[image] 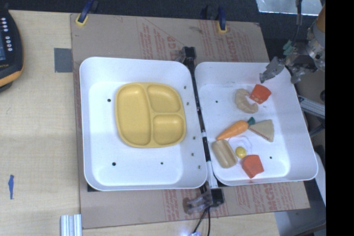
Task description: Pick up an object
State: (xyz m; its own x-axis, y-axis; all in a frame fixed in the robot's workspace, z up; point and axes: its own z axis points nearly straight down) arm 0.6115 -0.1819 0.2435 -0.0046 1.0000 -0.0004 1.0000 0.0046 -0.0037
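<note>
The right bin (pixel 287 160) holds several toy foods: a red piece (pixel 260 93) against a beige lump (pixel 244 101), an orange carrot (pixel 234 129), a pale wedge (pixel 264 129), a tan roll (pixel 223 153), a small yellow ball (pixel 240 151) and a red block (pixel 252 166). My gripper (pixel 283 73) hangs over the bin's far right corner, just up and right of the red piece. Its fingers stand apart with nothing between them.
A yellow divided plate (pixel 150 114) lies in the left bin (pixel 99 168). A black and orange pendant (pixel 8 47) rests at the bench's left edge. Clamps (pixel 222 20) hold the cardboard at the back.
</note>
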